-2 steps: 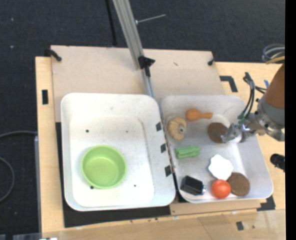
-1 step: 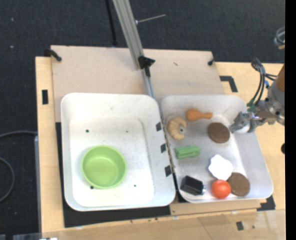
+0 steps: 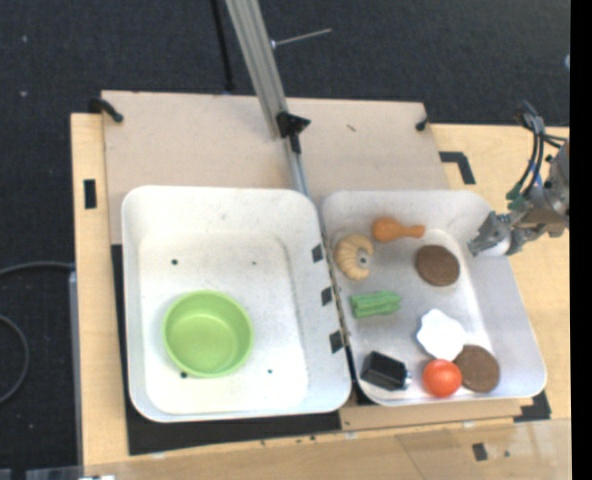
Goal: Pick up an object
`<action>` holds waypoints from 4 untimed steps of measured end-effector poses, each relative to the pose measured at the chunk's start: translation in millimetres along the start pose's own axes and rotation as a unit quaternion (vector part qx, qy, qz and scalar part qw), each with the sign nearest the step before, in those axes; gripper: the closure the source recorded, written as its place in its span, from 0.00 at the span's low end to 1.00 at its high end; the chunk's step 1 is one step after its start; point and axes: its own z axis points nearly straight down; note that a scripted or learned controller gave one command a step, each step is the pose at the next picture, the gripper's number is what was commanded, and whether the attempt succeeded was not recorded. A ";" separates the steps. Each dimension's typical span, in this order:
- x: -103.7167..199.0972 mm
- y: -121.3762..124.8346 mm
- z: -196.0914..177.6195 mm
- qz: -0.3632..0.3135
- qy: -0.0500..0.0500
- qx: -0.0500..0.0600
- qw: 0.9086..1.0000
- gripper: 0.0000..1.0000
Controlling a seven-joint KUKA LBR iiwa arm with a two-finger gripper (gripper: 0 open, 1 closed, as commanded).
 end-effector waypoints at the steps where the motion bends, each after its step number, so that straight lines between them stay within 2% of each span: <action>1: 44.0 4.6 2.8 0.000 0.001 0.002 1.000 1.00; 2: 97.5 2.0 -6.1 -0.001 0.002 0.002 1.000 1.00; 4: 206.4 7.4 11.4 0.001 0.001 0.003 1.000 1.00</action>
